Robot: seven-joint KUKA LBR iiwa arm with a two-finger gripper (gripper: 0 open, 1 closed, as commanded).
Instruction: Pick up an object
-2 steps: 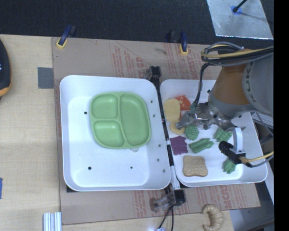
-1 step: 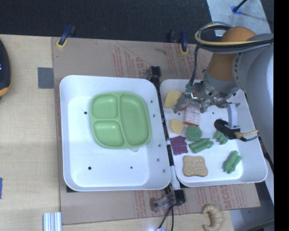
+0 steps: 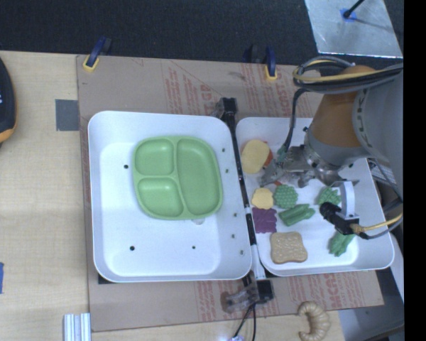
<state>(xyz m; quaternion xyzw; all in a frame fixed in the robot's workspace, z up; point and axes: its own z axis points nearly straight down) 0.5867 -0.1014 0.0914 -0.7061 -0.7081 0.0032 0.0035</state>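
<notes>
Toy food pieces, the candidates for picking, lie loose in the right bin, crowded toward its left and middle so that several nearly touch: a round yellow piece at the upper left against the bin wall, a small yellow piece below it, a purple piece just under that, a tan cracker-like slab near the front edge, a bumpy green piece with an elongated green piece beside it, and further green pieces at the right and lower right. Gripper: positioned low over the upper middle of this bin, just right of the round yellow piece and above the bumpy green one, presumably because the densest cluster sits there; whether its fingers are spread or closed cannot be made out against the dark metal of the wrist, and no piece is seen between them. Arm: grey with orange band, entering from the right, its bulk hiding the bin's upper right. Black cable: trails from the wrist across the bin floor. Left bin: holds a green three-compartment plate, lying flat, apparently the receiving dish. Both bins sit on a clamped cardboard sheet, likely to stop sliding.
</notes>
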